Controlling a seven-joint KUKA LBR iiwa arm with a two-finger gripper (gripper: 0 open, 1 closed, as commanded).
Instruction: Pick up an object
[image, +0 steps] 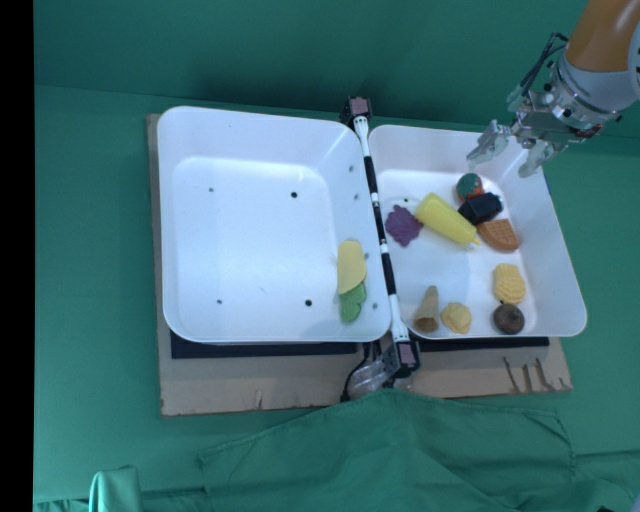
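With the pincer (512, 147) spread and held above the right bin's (566, 290) far edge, the corn (446, 219), judged light, stiff and smooth, is best gripped across its middle.

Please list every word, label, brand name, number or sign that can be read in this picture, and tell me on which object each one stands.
There is no readable text in this view.
The two white bins, left and right, carry no print, only small dark dots on the left bin's floor.
The toy foods, such as the yellow corn cob, bear no labels.
The gripper and the cardboard sheet show no marking I can make out.
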